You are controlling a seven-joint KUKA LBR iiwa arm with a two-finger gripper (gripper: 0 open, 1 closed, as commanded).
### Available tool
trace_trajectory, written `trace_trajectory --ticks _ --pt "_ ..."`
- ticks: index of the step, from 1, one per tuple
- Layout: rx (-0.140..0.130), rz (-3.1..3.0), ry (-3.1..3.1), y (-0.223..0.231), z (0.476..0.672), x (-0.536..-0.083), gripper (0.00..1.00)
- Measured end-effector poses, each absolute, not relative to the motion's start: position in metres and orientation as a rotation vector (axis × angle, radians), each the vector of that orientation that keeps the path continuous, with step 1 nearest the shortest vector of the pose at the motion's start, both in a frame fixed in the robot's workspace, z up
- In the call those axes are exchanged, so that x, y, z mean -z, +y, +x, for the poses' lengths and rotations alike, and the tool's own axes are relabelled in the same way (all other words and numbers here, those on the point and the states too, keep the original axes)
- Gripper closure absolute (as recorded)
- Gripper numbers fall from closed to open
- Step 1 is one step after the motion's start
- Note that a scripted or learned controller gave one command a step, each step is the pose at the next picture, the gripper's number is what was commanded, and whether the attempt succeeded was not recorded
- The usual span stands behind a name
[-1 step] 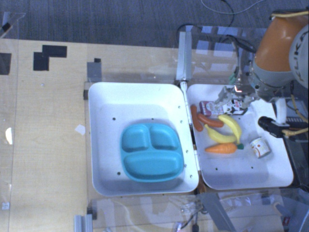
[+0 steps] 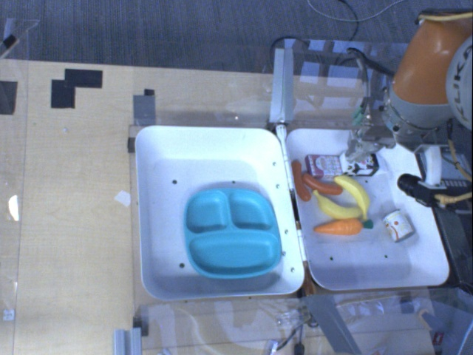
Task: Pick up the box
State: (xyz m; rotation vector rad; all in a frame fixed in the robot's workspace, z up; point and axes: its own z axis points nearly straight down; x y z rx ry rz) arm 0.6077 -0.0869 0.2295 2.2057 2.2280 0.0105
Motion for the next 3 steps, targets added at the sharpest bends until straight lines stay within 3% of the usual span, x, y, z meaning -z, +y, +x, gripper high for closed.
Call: trace_trajectory --ticks 1,2,3 --pt "-0.003 2.590 1.778 -0.092 0.576 -0.121 1.00" --pt "-0.002 2.767 1.490 -0.096 0.537 -0.113 1.00" --pt "-0.005 2.938 1.106 -0.176 0.530 -0.211 1.00"
